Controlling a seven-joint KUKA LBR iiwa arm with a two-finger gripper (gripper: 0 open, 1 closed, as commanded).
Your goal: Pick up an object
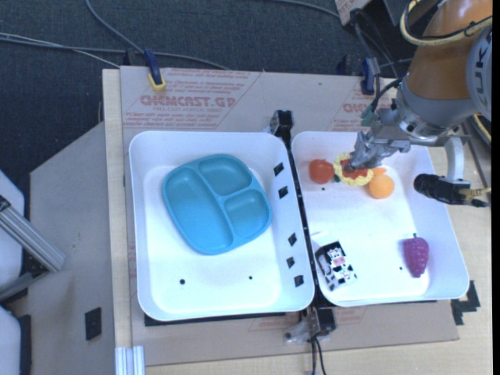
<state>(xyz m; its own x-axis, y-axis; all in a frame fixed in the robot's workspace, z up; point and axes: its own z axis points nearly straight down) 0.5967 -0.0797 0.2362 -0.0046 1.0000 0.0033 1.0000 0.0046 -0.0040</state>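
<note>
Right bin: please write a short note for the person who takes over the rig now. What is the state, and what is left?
Claw: down in the right bin, over the yellow and red toy; grip state cannot be seen.
Near it: red tomato on one side, orange ball on the other.
Also in this bin: purple grapes, black and white cow toy.
Left bin: blue divided plate.
Done: nothing is seen lifted.
Left: grip one object and raise it.

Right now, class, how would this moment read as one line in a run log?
arm: over right bin | pincer: down at yellow-red toy | beside: tomato, orange | left bin: blue plate
</note>
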